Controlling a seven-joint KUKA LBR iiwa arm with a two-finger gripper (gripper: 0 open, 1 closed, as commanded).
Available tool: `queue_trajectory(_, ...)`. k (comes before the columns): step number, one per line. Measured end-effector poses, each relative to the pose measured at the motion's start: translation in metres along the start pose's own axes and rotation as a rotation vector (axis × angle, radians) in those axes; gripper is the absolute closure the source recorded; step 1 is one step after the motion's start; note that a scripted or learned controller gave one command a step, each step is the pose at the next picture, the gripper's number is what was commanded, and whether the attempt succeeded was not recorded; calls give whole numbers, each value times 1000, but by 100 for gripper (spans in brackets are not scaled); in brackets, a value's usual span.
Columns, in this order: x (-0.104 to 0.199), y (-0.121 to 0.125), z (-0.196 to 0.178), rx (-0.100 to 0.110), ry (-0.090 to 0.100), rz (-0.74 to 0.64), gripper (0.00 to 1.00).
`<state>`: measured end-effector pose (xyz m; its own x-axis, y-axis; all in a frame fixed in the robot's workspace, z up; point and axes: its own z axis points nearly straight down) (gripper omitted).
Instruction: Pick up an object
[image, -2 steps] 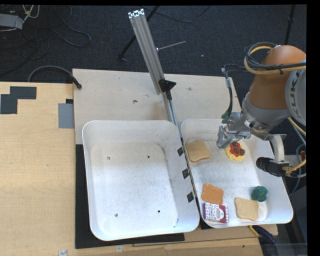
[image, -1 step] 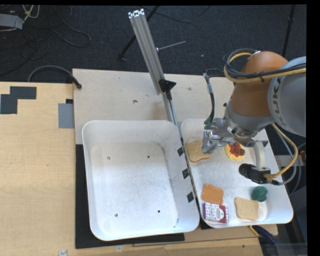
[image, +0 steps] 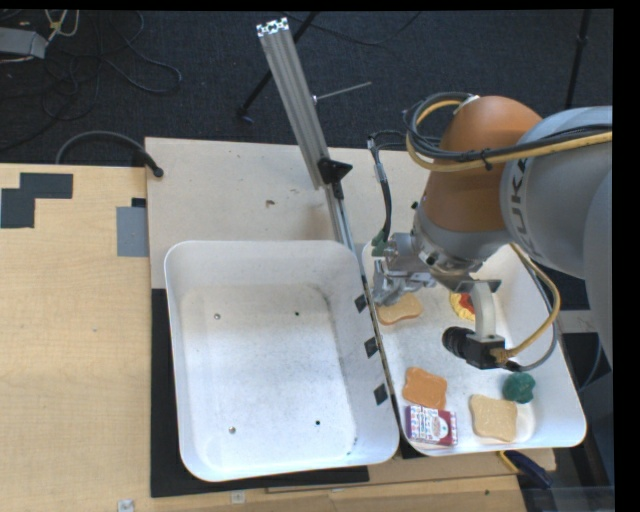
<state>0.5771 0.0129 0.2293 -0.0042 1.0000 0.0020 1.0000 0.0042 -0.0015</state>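
Reaching in from the right, the grey arm with its orange band (image: 480, 150) is hanging low over the right bin (image: 560, 425), its gripper (image: 392, 290) sitting just above a tan toast-shaped piece (image: 401, 310) near the divider between the bins. How the gripper is set cannot be told from this angle. Lying nearer the front of that bin are an orange slice (image: 425, 387), a red-and-white packet (image: 431, 425), a pale bread piece (image: 494, 417) and a small green object (image: 519, 386). The left bin (image: 260, 360) is sitting alongside on the table (image: 70, 300).
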Motion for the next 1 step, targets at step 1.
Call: queue_trajectory(1, 51, -14, -10, 2, 0, 0, 100)
